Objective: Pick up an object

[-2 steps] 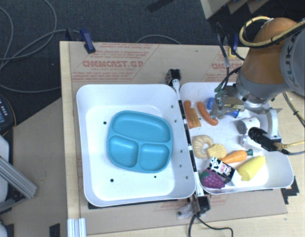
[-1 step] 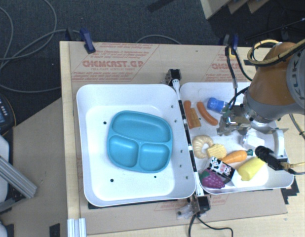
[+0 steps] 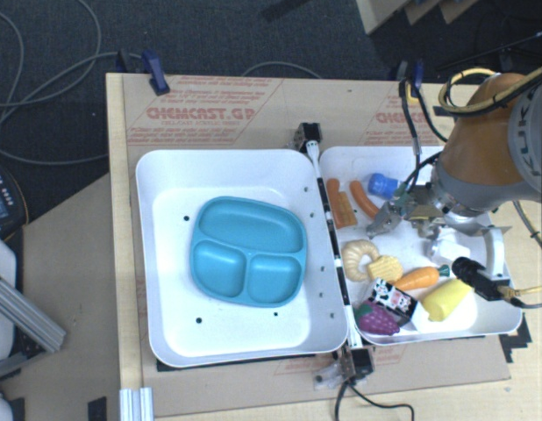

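**Arm over right bin, nothing held**

The gripper [image 3: 389, 220] hung low over the right bin [image 3: 508, 323], fingers parted with nothing between them. Just beside it lay a sausage [image 3: 363, 199], a bacon strip [image 3: 341, 206] and a blue cap [image 3: 382, 184]. A carrot [image 3: 417, 278] (orange, green-tipped) lay nearer the front. The left bin [image 3: 166, 323] held a blue divided plate [image 3: 247, 249].
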`<control>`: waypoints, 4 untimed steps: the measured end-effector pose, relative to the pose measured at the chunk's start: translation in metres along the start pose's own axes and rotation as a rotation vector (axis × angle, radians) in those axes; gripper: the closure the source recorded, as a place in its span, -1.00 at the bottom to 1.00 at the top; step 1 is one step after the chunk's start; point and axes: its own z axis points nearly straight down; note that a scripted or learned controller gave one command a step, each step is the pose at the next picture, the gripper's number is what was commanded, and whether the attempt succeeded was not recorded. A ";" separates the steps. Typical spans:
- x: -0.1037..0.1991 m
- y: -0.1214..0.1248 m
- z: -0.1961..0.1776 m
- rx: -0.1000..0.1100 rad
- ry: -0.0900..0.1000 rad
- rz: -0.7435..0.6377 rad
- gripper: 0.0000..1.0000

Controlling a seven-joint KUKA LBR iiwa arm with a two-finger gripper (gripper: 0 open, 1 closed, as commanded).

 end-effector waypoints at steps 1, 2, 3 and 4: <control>-0.002 0.112 0.028 -0.008 -0.002 -0.005 -1.00; 0.005 0.127 0.061 -0.017 -0.006 -0.002 -1.00; -0.029 0.068 0.066 0.004 0.001 0.003 -1.00; -0.030 0.048 0.066 0.002 0.000 0.001 -1.00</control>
